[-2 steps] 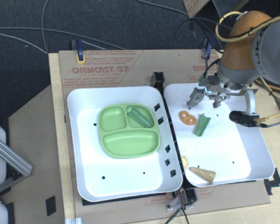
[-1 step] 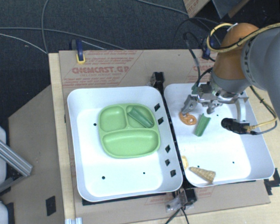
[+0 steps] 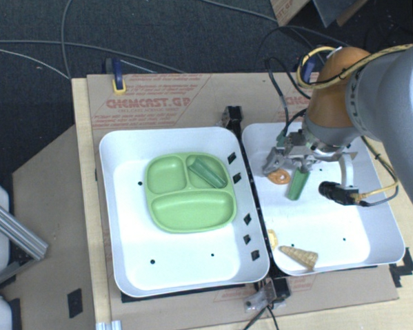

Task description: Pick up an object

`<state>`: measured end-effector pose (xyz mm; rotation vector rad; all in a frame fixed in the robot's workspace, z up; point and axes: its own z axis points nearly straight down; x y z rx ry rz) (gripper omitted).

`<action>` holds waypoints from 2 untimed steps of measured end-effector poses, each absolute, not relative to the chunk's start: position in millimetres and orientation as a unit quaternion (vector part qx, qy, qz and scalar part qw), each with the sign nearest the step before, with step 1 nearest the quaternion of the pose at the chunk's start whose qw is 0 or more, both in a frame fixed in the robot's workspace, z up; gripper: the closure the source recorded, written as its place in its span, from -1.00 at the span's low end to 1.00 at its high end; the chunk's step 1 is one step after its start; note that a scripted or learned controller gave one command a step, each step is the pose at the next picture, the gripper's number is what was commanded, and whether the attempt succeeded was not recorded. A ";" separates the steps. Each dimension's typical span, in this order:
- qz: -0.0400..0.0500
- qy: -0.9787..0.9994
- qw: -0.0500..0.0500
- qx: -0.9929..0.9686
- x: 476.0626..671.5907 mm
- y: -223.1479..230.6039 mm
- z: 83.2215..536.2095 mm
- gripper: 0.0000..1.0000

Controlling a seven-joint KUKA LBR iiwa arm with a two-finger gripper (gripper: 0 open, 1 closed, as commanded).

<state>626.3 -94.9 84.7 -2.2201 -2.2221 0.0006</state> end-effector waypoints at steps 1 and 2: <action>-0.002 -0.707 -0.002 -0.707 628.3 -95.3 98.9 1.00; -0.001 -0.707 -0.001 -0.707 622.3 -94.3 144.2 1.00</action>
